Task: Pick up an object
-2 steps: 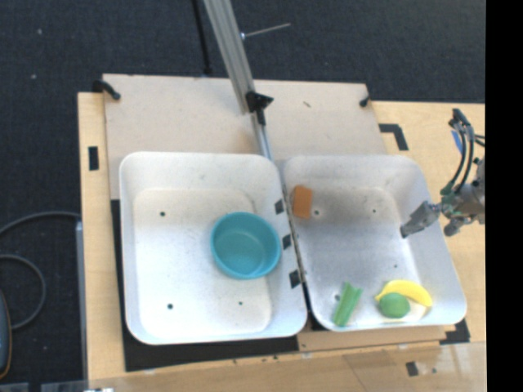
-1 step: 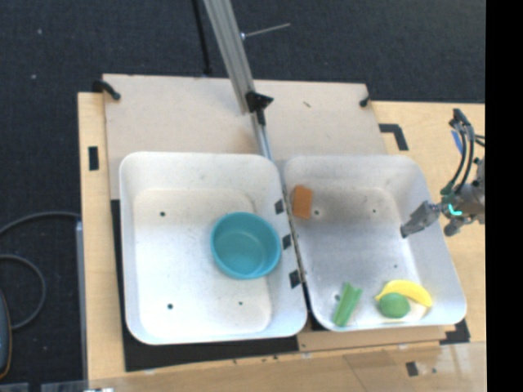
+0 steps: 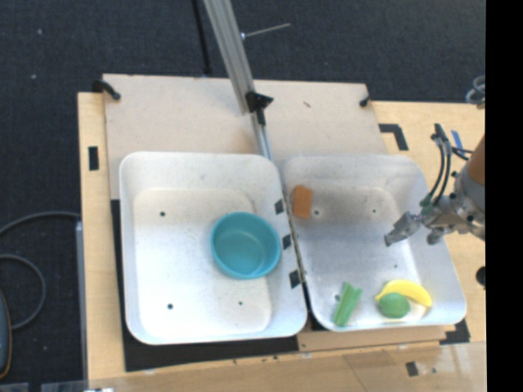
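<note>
Resting in the left bin (image 3: 147,178) — a round, smooth teal bowl (image 3: 246,245).

right bin (image 3: 359,178) centre open | front edge: green stick (image 3: 346,305), banana (image 3: 409,292)

two shallow white bins sit side by side on a pale wooden bench (image 3: 94,219) — the left bin (image 3: 139,178) and the right bin (image 3: 409,174) touch along their inner edges, where small black clips show at the seam. behind them lies a lighter beige board (image 3: 180,113), with black corner brackets at its far corners, and a slanted aluminium rail (image 3: 229,39) runs from the top of the view down to the gap between the bins. dark speckled carpet (image 3: 82,23) surrounds the bench — a black cable (image 3: 20,243) loops across it at the left
</note>
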Available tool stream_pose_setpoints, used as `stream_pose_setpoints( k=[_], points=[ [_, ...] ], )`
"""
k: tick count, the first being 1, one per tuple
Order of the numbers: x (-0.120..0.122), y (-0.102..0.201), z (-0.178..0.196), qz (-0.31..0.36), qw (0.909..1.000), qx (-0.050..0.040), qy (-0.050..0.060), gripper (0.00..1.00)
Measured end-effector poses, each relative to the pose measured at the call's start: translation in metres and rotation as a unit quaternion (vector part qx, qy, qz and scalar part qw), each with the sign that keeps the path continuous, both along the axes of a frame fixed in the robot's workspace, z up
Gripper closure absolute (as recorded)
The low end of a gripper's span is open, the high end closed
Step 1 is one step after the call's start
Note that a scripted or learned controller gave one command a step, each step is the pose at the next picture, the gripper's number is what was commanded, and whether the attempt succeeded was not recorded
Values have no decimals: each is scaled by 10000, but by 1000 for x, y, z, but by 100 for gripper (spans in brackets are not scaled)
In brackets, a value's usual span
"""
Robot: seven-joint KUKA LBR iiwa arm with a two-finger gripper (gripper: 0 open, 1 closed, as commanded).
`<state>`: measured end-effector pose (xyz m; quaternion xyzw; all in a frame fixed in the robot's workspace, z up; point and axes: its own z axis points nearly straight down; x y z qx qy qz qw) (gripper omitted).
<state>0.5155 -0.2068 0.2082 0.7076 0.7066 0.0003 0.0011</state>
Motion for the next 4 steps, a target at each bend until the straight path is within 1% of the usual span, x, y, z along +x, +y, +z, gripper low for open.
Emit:
stream_pose_setpoints(
  k=[1,2,3,4],
  points=[
    [8,-6,-55,5,10000,-1,26,0],
    [9,-7,-104,-3,10000,-1,2,0],
    [10,-8,-93,-27,10000,-4,-21,100],
    [2,-11,-38,-31,10000,-10,-27,100]
  ],
)
